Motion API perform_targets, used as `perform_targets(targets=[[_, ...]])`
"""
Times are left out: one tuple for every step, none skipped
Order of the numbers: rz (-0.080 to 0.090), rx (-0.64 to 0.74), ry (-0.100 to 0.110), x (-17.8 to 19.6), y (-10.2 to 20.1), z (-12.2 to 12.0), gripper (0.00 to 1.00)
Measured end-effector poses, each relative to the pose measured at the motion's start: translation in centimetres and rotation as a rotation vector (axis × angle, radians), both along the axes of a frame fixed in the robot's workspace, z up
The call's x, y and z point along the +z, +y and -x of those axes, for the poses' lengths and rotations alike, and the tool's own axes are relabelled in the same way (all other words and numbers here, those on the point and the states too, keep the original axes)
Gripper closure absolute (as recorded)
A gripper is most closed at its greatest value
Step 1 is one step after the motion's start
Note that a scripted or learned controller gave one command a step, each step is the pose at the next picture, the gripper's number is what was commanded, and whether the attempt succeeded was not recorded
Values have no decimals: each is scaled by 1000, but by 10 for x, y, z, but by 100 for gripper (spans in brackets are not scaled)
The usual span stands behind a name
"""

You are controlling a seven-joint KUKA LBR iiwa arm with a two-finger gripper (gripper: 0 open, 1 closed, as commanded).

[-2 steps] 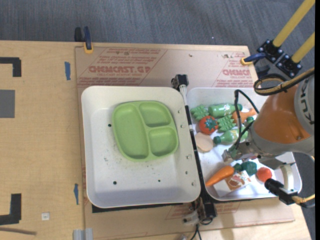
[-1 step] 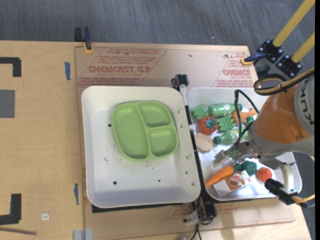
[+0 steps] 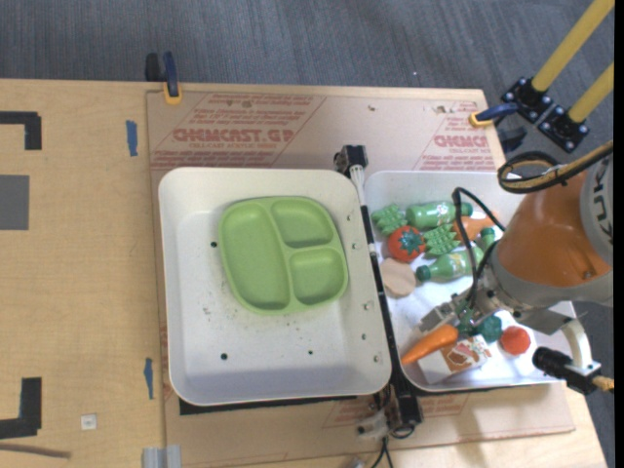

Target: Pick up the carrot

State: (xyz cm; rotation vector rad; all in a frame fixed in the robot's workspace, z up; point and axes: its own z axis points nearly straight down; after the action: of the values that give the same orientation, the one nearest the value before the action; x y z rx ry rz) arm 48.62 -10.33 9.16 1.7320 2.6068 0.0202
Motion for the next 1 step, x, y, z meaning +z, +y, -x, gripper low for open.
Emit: perform_targets(targets=[[-6, 3, 1, 11, 3, -1, 100]])
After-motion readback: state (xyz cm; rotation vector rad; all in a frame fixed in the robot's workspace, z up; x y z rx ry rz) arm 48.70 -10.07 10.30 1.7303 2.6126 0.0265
